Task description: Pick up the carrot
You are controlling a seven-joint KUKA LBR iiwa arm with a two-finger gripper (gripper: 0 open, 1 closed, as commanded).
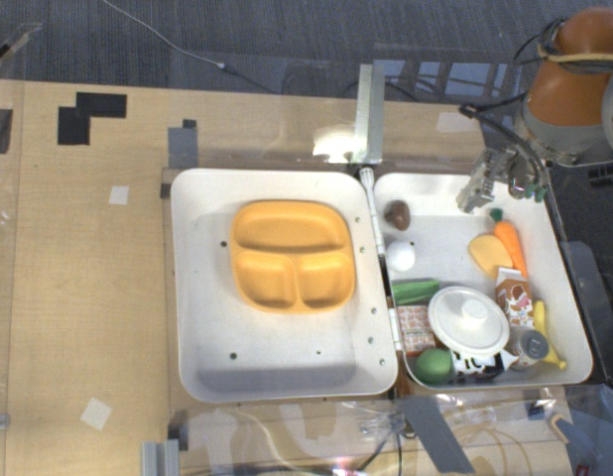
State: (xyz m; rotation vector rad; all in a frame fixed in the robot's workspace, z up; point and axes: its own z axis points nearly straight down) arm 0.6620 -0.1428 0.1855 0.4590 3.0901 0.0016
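Observation:
The carrot [511,245] is orange with a small green top and lies along the right wall of the right bin [435,228]. It rests just right of a yellow wedge-shaped piece [490,253]. My gripper [503,181] hangs over the bin's far right corner, a short way above and left of the carrot's green end. Its metal fingers point down and stand slightly apart, with nothing between them.
The right bin also holds a brown ball [397,213], a white ball [400,257], a green cucumber [415,291], a white lidded pot [469,319], a green round fruit [434,365], a small carton [512,294] and a banana [543,333]. The left bin [202,266] bears a yellow divided tray [292,255].

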